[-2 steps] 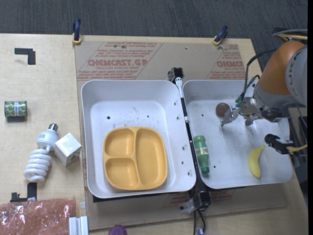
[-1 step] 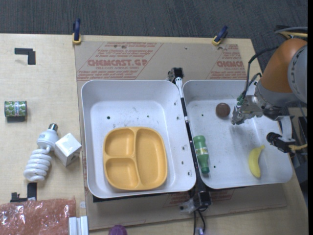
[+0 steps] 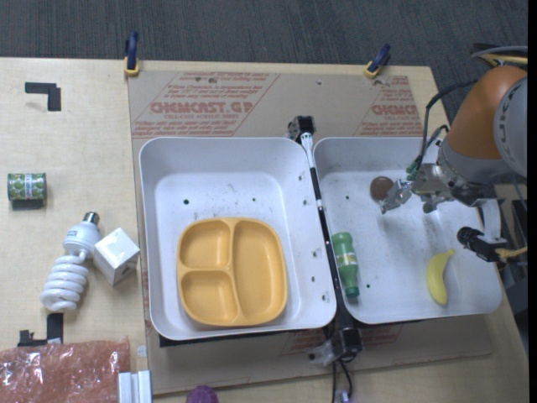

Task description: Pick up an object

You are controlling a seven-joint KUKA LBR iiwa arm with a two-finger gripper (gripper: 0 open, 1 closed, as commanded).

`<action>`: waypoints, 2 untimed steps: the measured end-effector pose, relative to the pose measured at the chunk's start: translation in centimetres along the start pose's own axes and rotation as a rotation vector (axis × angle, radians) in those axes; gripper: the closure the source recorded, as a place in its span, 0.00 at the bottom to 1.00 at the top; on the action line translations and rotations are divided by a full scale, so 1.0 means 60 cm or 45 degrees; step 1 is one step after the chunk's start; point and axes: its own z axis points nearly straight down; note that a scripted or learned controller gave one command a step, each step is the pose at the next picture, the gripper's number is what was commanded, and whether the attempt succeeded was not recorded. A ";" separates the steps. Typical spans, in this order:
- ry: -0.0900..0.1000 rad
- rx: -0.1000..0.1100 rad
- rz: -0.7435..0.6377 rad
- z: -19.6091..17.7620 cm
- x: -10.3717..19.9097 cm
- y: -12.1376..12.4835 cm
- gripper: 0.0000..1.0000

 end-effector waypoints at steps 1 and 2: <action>0.002 0.000 0.002 0.018 0.066 0.085 0.00; 0.000 -0.002 -0.001 0.002 0.066 0.086 1.00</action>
